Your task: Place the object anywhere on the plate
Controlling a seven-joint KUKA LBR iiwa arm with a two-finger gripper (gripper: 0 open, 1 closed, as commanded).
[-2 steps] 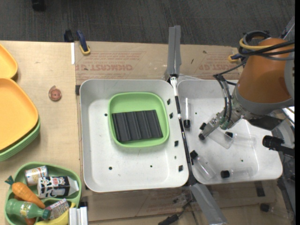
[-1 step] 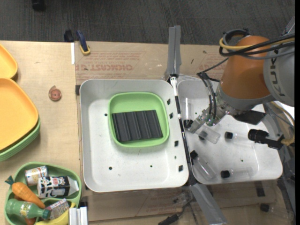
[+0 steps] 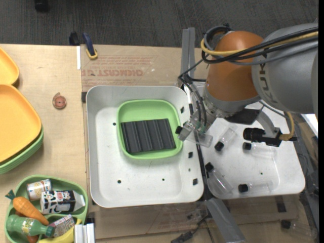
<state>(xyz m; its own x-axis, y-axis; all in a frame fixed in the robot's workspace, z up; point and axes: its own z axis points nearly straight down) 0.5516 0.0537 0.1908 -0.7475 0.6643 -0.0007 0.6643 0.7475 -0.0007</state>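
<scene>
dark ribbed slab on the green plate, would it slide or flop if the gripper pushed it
The dark ribbed slab lies flat and straight-edged on the green plate, so probably stiff. Its low, wide shape suggests sliding, not tipping. The plate's raised rim would likely stop it.

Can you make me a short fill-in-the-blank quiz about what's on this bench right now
1. The dark ribbed slab lies on a plate whose colour is ____.
2. That plate sits in the white bin on the ____ side of the camera view.
3. The arm's gripper hangs just off the plate's ____ edge.
4. The bowl of toy food stands at the view's bottom ____ corner.

Missing words: green; left; right; left
</scene>
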